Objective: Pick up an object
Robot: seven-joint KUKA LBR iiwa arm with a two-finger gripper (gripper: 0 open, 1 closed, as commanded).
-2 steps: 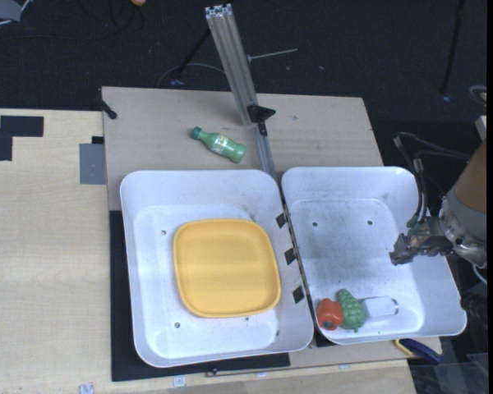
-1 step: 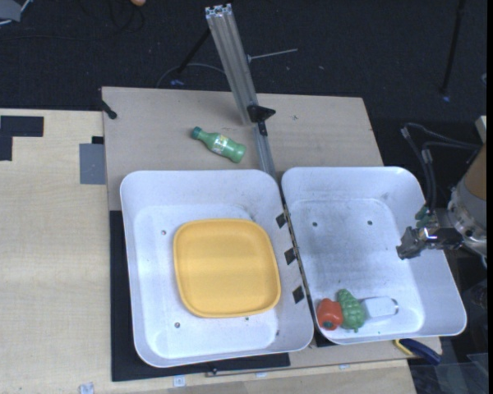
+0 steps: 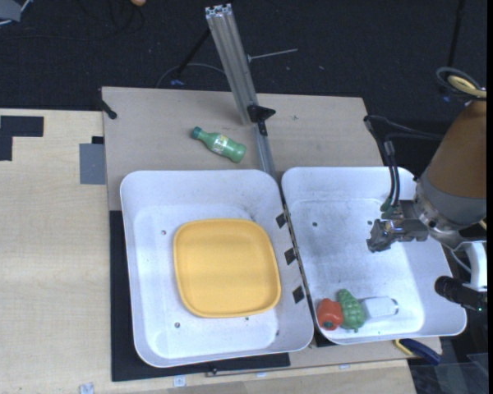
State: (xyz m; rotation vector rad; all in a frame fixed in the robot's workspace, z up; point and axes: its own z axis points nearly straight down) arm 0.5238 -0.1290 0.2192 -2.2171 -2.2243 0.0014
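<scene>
- 2 white bins are seen side by side on the bench (image 3: 312,113): the left bin (image 3: 148,220) and the right bin (image 3: 329,195).
- The arm (image 3: 460,162) is brought in from the right, above the right bin.
- A yellow plate (image 3: 226,267) is laid flat in the left bin.
- The gripper (image 3: 380,238) is held over the right bin's middle; whether it is spread or pressed together cannot be told, and nothing is seen pinched.
- A green bottle (image 3: 219,144) is left on the bench behind the bins.
- A green object (image 3: 352,309), a red object (image 3: 329,313) touching it and a white object (image 3: 380,307) are clustered at the right bin's near edge, well apart from the gripper.

two bins (image 3: 140,191), one plate (image 3: 226,267), one bottle (image 3: 218,144)
</scene>
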